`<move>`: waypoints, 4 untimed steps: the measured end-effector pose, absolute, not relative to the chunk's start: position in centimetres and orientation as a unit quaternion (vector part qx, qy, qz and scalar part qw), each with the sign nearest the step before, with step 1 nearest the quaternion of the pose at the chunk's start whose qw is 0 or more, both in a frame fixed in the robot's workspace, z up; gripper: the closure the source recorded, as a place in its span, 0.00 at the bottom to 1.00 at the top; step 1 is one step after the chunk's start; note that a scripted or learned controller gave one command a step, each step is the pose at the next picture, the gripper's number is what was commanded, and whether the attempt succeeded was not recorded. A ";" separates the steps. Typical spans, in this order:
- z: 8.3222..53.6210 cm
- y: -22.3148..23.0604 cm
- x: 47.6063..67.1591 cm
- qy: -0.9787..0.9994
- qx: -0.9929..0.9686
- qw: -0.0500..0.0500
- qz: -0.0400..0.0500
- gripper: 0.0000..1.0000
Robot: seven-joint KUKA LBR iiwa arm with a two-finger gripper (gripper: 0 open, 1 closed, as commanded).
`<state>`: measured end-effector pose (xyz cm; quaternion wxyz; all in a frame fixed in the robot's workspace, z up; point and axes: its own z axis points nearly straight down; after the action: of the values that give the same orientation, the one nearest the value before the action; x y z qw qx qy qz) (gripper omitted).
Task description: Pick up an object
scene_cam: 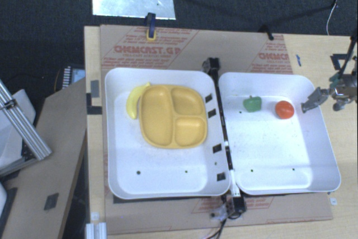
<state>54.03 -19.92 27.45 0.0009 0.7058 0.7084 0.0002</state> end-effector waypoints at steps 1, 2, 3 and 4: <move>22.5 -19.0 54.5 0.709 0.705 -0.001 0.000 0.00; 17.0 -19.5 53.7 0.707 0.707 -0.002 -0.001 0.00; 12.8 -19.1 53.5 0.707 0.707 -0.001 0.000 0.00; 14.0 -19.2 53.6 0.707 0.707 0.002 0.001 1.00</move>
<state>53.59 -19.22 14.05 0.0021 0.7070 0.7073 0.0005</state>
